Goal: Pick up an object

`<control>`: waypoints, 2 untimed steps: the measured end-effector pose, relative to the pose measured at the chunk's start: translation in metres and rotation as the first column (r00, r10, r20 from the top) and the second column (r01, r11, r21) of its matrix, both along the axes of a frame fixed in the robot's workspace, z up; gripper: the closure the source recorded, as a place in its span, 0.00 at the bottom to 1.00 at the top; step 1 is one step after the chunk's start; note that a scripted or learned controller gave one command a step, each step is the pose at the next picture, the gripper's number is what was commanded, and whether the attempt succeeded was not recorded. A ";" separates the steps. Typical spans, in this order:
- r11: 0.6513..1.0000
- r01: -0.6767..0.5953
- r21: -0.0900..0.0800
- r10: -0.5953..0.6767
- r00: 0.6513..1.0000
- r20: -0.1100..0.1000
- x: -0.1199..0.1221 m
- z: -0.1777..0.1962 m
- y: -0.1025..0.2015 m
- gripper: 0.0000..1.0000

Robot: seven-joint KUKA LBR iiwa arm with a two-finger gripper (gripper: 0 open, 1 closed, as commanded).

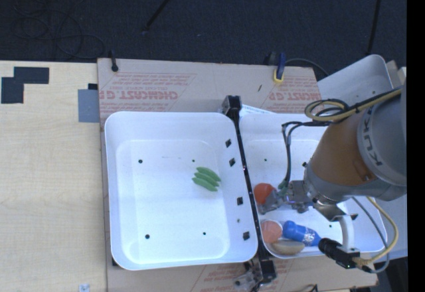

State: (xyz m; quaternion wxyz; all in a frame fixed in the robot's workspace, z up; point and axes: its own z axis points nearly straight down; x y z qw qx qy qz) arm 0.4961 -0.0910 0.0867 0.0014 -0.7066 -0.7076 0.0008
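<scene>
Two shallow white plastic bins sit side by side on a brown cardboard sheet [166, 88] printed with red lettering, which lies on a pale wood-grain bench [46, 178]. The left bin [126, 131] is a smooth, glossy, rounded-corner tray with a few small dark dots on its floor. Just right of its centre, toward three o'clock, lies a small green object [206, 178], ribbed and elongated like a cluster of pods, set at a slant and well apart from every wall.

The right bin [265, 145] is largely covered by the arm [358, 151], a bulky cylinder with a grey shell and an orange-brown band, entering from three o'clock. Thin black and yellow cables loop around it. The gripper [279, 196], a compact metallic grey block, hangs over the bin's left half, just beside a rounded orange-red object [263, 192] at its nine o'clock; whether they touch is unclear. How its jaws stand cannot be told from this angle.

At the bin's six o'clock corner are three more things packed close: a pale pink rounded piece [270, 229], a glossy blue cylinder [299, 231] with a white band lying on its side, and a tan, flattish oval [287, 247] below it. A dark divider strip [240, 171] runs between the bins.
</scene>
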 end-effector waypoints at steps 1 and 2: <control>1.000 -0.001 -0.001 0.001 1.000 0.005 0.059 0.001 0.005 0.00; 1.000 0.000 -0.001 0.000 1.000 0.005 0.110 0.001 0.002 0.00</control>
